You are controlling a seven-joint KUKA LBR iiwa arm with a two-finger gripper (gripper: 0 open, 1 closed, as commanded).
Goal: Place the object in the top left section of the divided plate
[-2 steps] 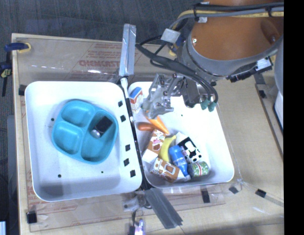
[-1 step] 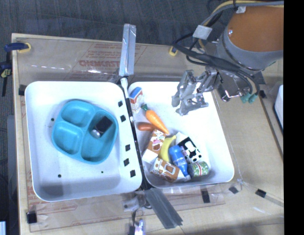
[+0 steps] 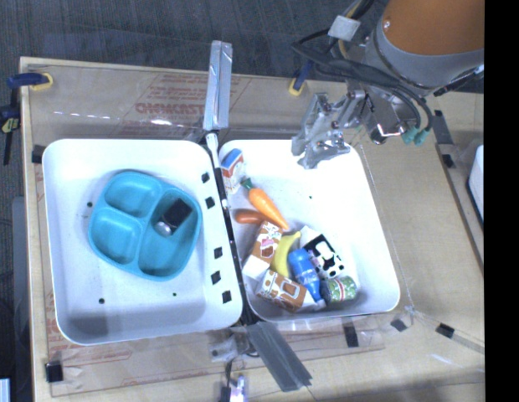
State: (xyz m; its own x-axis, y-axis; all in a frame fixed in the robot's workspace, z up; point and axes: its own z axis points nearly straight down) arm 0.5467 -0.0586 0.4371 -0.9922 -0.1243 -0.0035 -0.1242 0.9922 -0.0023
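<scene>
Landmark: I place everything from the blue divided plate [image 3: 142,224], which sits mid-floor in the left bin [image 3: 67,308]
Plate contents: a small dark object [image 3: 173,216] with a pale glint lies in the plate's right section, nearest the wall between the bins; I can't tell what it is, and I can't be sure it counts as the top left section from this slant, so I judge the task possibly unfinished
Other things: well to the plate's right, in the right bin [image 3: 372,224], a carrot [image 3: 266,208], a banana [image 3: 284,254], a blue bottle [image 3: 303,275], small cartons and a can are heaped at the near corner, probably just where they slid together
Gripper: the gripper [image 3: 326,136] hangs far right of the plate, over the right bin's far edge, above the heap and touching nothing I can see
Fingers: I cannot tell whether they are spread or pressed together, nor see anything between them
Why there: my guess is the arm is parked high so I get a clear look at both bins
</scene>
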